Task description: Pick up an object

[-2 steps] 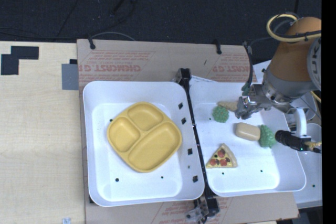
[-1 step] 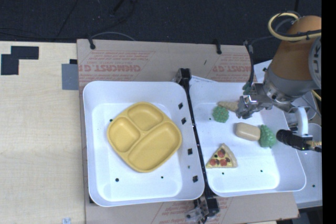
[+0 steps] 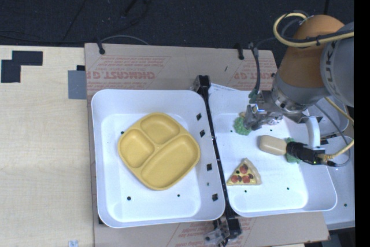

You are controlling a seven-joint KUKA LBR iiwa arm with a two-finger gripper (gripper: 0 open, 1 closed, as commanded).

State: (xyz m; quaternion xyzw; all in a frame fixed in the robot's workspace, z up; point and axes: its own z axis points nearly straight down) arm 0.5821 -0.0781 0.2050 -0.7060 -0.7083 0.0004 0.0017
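Note:
In the right bin [image 3: 277,196] lie a green broccoli-like toy [image 3: 241,125], a beige oblong piece with a dark end [image 3: 274,145], and a toy pizza slice [image 3: 244,173]. My gripper [image 3: 254,119] is low over the bin's far left part, right beside and touching the green toy. The wrist hides the fingertips.
A yellow divided plate [image 3: 159,150] lies in the left bin [image 3: 113,194]. A black divider [image 3: 211,147] joins the two bins. Cables and a yellow hose [image 3: 324,150] trail at the right of the arm. The right bin's front half has open floor around the pizza slice.

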